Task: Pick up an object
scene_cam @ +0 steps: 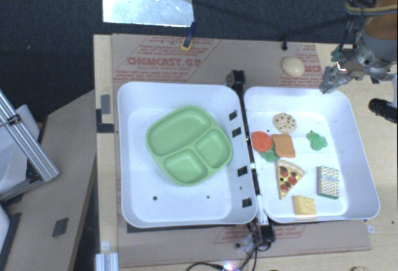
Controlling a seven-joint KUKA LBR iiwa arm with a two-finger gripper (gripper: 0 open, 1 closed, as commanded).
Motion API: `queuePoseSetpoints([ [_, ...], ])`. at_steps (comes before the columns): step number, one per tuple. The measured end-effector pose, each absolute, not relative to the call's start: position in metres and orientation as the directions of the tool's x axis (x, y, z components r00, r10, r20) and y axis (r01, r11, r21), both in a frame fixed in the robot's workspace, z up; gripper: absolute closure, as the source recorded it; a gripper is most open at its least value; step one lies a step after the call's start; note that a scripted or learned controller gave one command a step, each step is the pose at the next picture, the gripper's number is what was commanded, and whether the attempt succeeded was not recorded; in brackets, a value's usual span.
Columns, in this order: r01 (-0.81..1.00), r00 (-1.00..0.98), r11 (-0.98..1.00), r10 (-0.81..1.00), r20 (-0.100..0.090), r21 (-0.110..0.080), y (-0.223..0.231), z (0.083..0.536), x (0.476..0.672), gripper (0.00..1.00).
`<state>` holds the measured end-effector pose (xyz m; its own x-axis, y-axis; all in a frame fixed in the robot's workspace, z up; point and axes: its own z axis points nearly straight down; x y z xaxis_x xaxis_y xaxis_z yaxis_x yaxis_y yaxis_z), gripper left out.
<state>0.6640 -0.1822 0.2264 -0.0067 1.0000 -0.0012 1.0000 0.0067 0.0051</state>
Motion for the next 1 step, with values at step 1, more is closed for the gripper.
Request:
queuePoseSetpoints([
  [1,1.000,-0.009,0.009,1.000,0.001,0.002,-0.1380,0.2235,0.6556,1.00],
])
